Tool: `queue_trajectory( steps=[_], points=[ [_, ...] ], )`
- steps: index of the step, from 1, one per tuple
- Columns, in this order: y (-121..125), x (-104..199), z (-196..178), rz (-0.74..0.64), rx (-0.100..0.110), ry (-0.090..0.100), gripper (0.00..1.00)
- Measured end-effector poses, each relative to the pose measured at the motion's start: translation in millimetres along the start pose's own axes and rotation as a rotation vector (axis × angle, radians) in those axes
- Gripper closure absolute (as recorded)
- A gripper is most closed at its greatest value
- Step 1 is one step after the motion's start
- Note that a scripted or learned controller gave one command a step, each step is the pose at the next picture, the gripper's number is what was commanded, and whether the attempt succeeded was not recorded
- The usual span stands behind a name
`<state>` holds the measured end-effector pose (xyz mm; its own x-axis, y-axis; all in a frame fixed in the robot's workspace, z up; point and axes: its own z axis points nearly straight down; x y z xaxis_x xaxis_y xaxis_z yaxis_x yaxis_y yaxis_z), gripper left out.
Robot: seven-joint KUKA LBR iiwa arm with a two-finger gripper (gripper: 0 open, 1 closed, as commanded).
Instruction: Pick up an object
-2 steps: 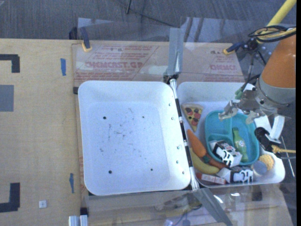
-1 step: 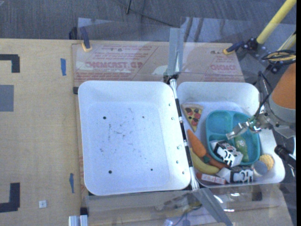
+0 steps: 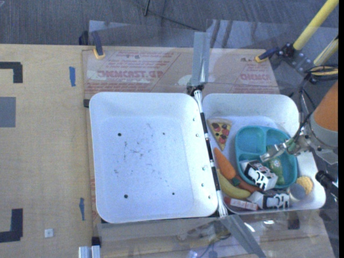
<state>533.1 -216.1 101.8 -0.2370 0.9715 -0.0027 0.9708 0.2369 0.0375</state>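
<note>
Gripper is low over the right bin, sitting above the teal divided plate — arm comes in from the right edge with the orange band visible. Whether it is wide, narrow or holding anything: cannot tell, the tip is a blurred metallic patch against the plate. All candidate objects are in the right bin. Pizza slice toy lies at the bin's upper left, just beside the plate. Carrot runs diagonally along the plate's left edge, with a banana below it near the divider between bins. A black-and-white cow-patterned item rests on the plate's lower part, just beside the gripper tip; a second similar one sits lower, near the bin's front wall. A small yellow rounded object is at the lower right corner — too small to identify. Left bin shows only dark specks on its floor. Both bins sit on the table, cardboard behind them.
</note>
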Motion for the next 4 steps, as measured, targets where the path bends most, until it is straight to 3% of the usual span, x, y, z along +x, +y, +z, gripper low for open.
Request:
queue_trajectory(
  steps=[1,2,3,4],
  points=[
    [0.4,-1.2,-6.1,0.003,0.002,0.000,1.00],
    [18.2,31.9,2.9,0.243,0.030,-0.008,1.00],
    [17.9,31.6,2.1,0.243,0.031,-0.007,0.00],
    [18.4,31.0,-3.8,0.244,0.033,-0.006,1.00]
  ],
)
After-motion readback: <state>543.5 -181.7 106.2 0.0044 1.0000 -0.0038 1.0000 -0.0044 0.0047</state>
